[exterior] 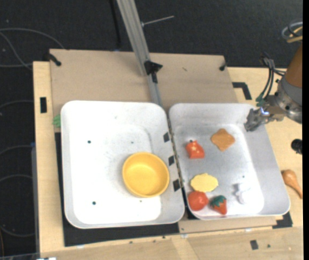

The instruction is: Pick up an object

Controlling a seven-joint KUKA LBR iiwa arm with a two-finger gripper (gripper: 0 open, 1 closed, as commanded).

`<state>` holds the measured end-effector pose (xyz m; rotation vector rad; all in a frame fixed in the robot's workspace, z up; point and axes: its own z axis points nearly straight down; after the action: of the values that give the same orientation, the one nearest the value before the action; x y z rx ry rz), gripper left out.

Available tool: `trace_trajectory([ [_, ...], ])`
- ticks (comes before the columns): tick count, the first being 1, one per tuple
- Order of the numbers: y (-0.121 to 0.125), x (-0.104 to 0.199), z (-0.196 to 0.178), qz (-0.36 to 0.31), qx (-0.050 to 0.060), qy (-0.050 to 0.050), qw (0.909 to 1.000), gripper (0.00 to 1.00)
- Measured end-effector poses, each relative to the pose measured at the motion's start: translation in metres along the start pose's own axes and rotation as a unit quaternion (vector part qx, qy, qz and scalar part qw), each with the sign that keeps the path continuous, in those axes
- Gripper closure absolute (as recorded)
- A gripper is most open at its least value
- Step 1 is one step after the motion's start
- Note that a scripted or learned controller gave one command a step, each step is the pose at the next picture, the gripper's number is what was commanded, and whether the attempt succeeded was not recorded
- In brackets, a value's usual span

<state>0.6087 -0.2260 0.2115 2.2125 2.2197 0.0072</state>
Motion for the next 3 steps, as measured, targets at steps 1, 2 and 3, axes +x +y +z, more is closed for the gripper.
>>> trace_trajectory([
  [1, 0.001, -0.001, -0.043, 0.0, 0.003, 0.001, 1.0, 1.0],
  [2, 0.006, 0.058, -0.051, -0.002, 0.003, 0.002, 1.0, 1.0],
  [3, 0.014, 0.112, -0.041, 0.0, 0.004, 0.001, 1.0, 1.0],
])
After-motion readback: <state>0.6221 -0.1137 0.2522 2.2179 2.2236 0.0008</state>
